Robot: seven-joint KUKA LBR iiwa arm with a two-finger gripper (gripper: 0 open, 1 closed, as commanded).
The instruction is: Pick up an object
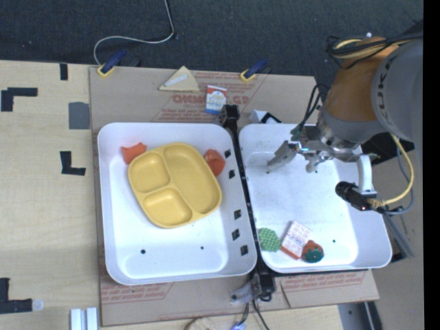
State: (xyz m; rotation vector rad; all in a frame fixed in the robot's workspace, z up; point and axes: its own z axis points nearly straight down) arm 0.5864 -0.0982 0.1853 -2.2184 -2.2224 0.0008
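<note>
1. Object likeliest for the pick: small white-and-red packet [297, 238], lying flat in the right bin [375, 253], well apart from the fingers [278, 159] and toward the camera side of them.
2. Gripper [295, 160] poised over the far part of the same bin, fingers spread apart with nothing between them.
3. Judged light, thin and somewhat pliable; probably slick on its printed face. Best taken across its narrow width at mid-length, pinched on the two long edges; too flat to forgive a shallow descent.
4. Crowded on both sides: green knobbly piece [268, 239] just beside it on the side away from the arm, red-and-teal toy [313, 251] touching or nearly touching its other corner. Cannot tell which.
5. Green piece judged soft and light; toy rounder, likely to roll from a pinch.
6. Count, right bin: one packet, one green piece, one toy.
7. Count, left bin [110, 253], far across from the fingers: one yellow divided plate [175, 184], stiff and wide, graspable only by its rim; two orange pieces, one [133, 151] at its far corner, one [215, 161] against the plate's edge nearest the fingers.
</note>
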